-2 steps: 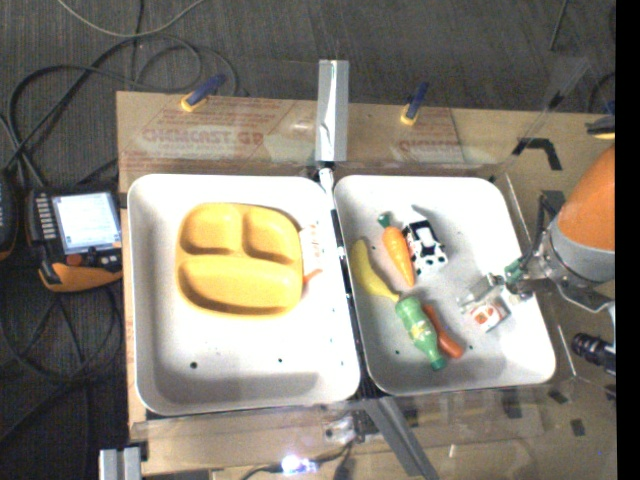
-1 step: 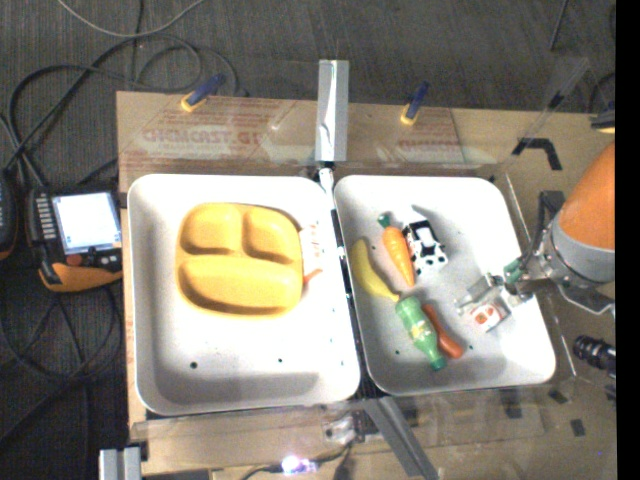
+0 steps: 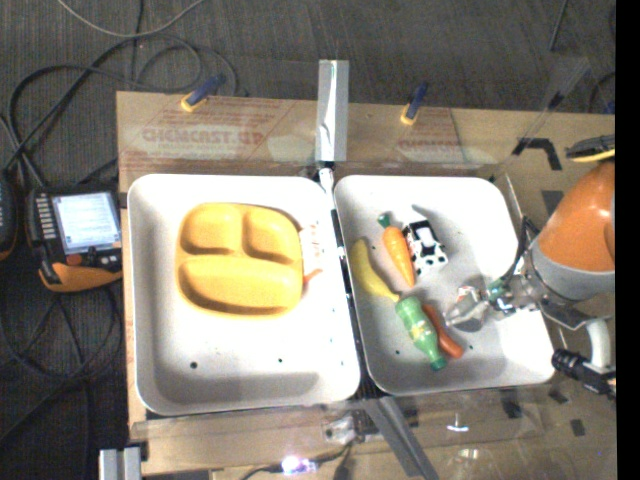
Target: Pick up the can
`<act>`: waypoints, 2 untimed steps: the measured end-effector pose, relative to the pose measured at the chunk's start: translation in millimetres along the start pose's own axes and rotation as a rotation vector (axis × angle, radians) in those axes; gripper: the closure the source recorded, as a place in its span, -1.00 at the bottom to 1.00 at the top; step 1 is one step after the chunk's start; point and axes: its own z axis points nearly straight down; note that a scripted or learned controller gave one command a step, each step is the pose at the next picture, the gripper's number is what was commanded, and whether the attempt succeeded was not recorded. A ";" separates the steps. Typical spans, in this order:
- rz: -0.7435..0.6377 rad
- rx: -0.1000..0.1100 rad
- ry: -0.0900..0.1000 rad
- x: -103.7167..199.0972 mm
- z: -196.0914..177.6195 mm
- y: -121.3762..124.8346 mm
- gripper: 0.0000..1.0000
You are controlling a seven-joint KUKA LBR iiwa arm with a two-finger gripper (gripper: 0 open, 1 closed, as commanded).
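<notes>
Both white bins [image 3: 150,298] look like smooth, slightly glossy plastic, and the yellow divided tray [image 3: 240,260] in the left one has a matt plastic look. The bench [image 3: 230,133] along its far edge looks like bare, matt board, and the floor [image 3: 120,28] beyond looks like rough grey carpet.

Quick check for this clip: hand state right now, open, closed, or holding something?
Hand: cannot be told; it sits low in the right bin beside the green bottle, with nothing visibly held.
</notes>
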 end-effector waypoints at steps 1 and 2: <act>0.110 0.002 -0.005 18.3 -41.0 -8.0 -1.00; 0.171 -0.006 -0.003 12.2 10.7 3.8 -1.00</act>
